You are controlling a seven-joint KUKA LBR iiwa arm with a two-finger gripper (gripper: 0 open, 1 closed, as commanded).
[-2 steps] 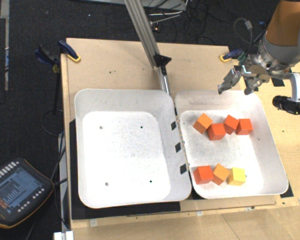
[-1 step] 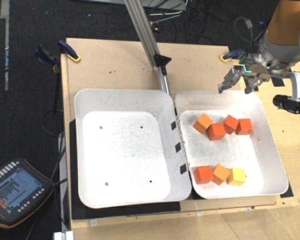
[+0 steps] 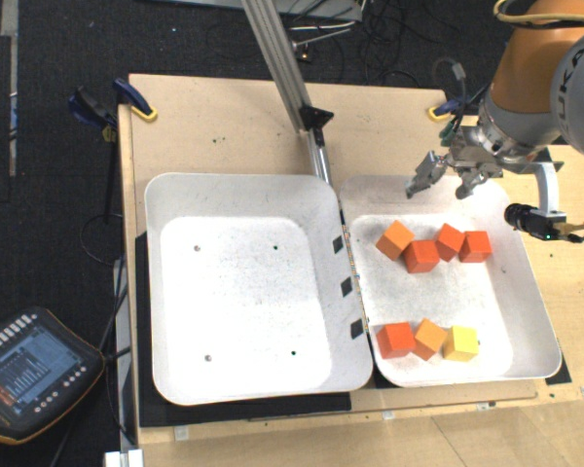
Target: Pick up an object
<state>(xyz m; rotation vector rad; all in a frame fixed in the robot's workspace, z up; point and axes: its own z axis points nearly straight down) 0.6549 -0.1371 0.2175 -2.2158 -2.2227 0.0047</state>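
Several small blocks lie in the right bin [image 3: 526,300]. Near its far side sit an orange block [image 3: 396,238], a red-orange block [image 3: 421,256], another red-orange block [image 3: 451,240] and a red block [image 3: 476,246]. Near its front edge sit a red-orange block [image 3: 396,340], an orange block [image 3: 430,338] and a yellow block [image 3: 461,342]. My gripper [image 3: 445,179] hangs above the bin's far edge, behind the upper row of blocks. Its two fingers are spread apart with nothing between them.
The left bin [image 3: 175,261] lies beside the right one. A metal pole [image 3: 282,56] slants down to the seam between the bins. Clamps [image 3: 136,100] grip the bench's far corners. A teach pendant [image 3: 24,373] sits at the lower left.
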